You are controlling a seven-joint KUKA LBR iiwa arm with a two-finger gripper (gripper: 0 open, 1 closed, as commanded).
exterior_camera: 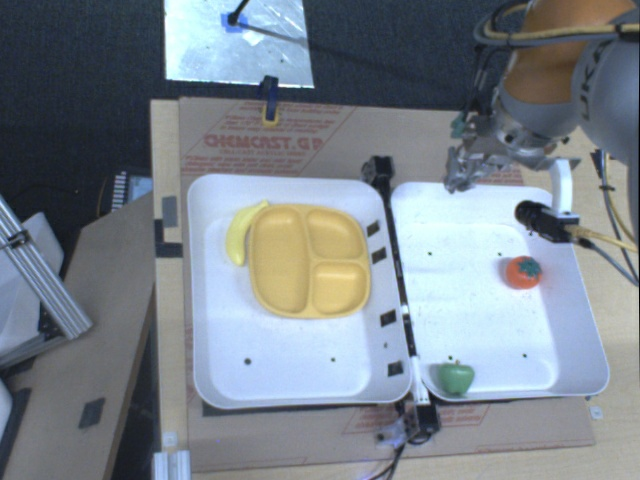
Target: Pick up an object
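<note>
An orange-red tomato-like toy (522, 272) lies at the right side of the right bin (480, 308). A green apple-like toy (455, 377) sits at that bin's near left corner. In the left bin (215, 298) rests a yellow divided plate (306, 261), with a yellow banana (239, 230) tucked against its left edge. My gripper (462, 176) hangs over the far edge of the right bin, well apart from both toys, with nothing seen between its fingers.
A black divider strip (392, 278) runs between the two bins. A cardboard sheet (270, 133) lies under the bins, and a silvery sheet (238, 26) sits behind it. An aluminium rail (35, 278) stands at the left.
</note>
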